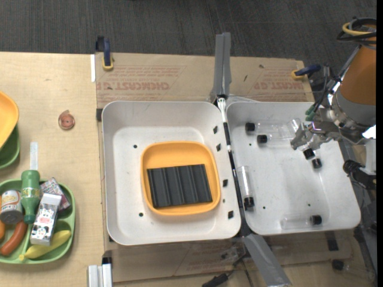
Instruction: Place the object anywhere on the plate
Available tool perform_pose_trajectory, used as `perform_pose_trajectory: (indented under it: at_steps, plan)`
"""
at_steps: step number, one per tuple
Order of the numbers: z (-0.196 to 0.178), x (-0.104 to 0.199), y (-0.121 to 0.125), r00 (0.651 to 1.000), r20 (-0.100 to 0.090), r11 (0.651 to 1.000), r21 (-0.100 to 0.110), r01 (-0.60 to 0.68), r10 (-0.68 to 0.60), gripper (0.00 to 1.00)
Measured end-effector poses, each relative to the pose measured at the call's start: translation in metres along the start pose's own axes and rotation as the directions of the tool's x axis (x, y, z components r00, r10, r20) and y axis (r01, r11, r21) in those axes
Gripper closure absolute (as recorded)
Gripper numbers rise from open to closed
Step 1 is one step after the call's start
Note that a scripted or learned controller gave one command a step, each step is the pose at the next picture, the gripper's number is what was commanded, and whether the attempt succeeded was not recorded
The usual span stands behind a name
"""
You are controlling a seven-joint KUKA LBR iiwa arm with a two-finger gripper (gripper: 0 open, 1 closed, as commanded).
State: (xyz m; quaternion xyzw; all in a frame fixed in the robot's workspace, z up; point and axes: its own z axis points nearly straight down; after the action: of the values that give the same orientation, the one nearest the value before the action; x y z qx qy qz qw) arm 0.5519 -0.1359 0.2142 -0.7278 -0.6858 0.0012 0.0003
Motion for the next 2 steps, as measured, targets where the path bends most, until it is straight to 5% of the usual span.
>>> perform_pose_trajectory:
  at_steps: [1, 2]
  plan:
    - [-0.023, 0.029, 0.066, 0.976, 0.002, 0.976, -0.002, 0.217, -0.217, 1.0]
    - [0.013, 0.024, 0.063, 0.918, 0.0, 0.918, 0.0, 0.396, -0.396, 1.0]
